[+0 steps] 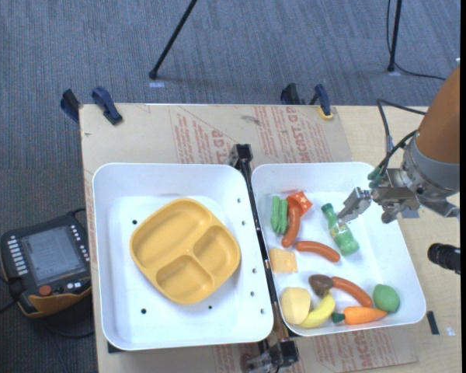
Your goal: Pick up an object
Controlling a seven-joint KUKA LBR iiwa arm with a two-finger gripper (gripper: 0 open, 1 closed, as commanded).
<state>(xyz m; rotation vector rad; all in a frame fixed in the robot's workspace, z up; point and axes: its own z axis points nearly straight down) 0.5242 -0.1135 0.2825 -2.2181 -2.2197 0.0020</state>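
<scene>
The grey arm [439, 142] reaches in from the right edge, its orange band high at the frame's side and its wrist angled down and leftward over the right bin [388, 208]. The hand [351, 210] hangs low over the bin's upper middle, and one finger [354, 204] shows as a pale grey tilted bar. Whether the hand is apart or together cannot be told, and nothing can be seen gripped in it.

Just under the hand lies a green toy bottle [339, 230], slanted, its lower end pointing toward the bin's right side; its label is too small to read. Left of it lie a green bean pod [278, 213], a brown sausage [292, 224] and a red piece [300, 201], close together. A second sausage [318, 249] lies just below the bottle, and a yellow cracker square [283, 261] rests near the bin's left wall. Along the bottom of the bin sit a pale yellow potato [295, 304], a banana [322, 311], a dark mushroom [320, 284], a carrot [363, 315] and a green lime [386, 298].

The left bin [116, 200] holds a yellow divided plate [185, 249] with three compartments.

The cardboard on the table [210, 134] carries red print, upside down from this angle and not fully legible. A teach pendant [45, 264] with a grey screen lies on the floor to the left.
</scene>
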